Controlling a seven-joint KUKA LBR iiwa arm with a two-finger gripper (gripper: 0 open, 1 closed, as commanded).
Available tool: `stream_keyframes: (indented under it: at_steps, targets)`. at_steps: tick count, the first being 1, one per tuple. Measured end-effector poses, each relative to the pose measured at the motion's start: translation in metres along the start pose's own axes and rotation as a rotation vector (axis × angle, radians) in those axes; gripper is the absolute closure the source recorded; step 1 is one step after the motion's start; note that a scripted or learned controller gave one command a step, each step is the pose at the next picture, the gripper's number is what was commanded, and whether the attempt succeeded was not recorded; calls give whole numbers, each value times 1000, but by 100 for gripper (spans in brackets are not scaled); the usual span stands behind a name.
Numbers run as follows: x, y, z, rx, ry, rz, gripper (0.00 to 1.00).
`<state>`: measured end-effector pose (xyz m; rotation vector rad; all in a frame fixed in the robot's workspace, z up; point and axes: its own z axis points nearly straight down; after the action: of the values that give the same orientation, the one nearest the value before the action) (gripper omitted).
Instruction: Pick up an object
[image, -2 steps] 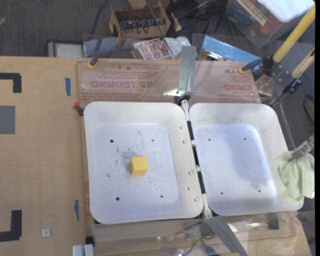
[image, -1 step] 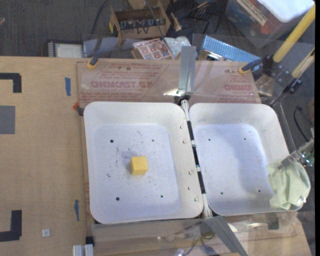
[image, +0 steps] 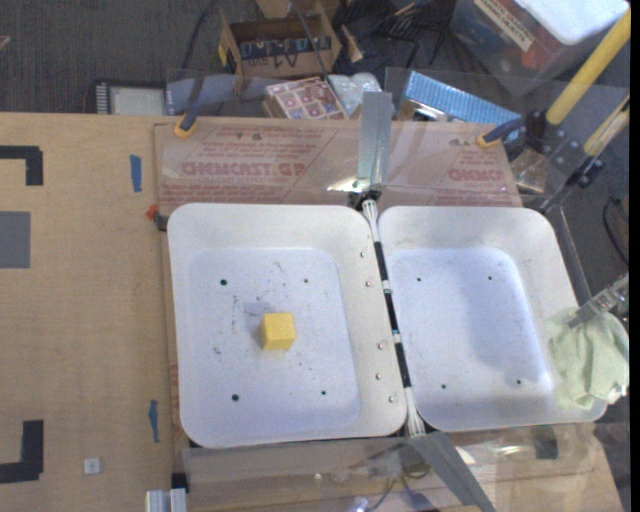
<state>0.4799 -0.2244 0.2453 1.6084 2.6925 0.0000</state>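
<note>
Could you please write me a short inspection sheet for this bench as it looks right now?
Surface: two white bins side by side; left bin speckled with dark marks, right bin cleaner.
Job's things: yellow block near the middle of the left bin.
Clutter: pale green cloth over the right bin's right edge.
Grippers: nothing seen.
Cables: dark cables on the floor behind.
Surroundings: cardboard box, blue tape on the bench.

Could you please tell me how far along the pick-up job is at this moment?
Nothing looks done yet. The yellow block lies untouched on the floor of the left bin, and a pale green cloth is draped over the right bin's right rim. A bit of metal shows at the cloth's top edge, too unclear to identify. Approach, grasp and lift all remain.
</note>
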Motion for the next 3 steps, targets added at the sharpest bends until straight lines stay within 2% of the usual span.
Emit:
stream_keyframes:
  at_steps: [1, 2, 3]
  targets:
    - [0, 1, -23, -1, -2, -197, 100]
    - [0, 0, -14, 1, 3, -152, 100]
    - [17, 21, 27, 3, 5, 58, 100]
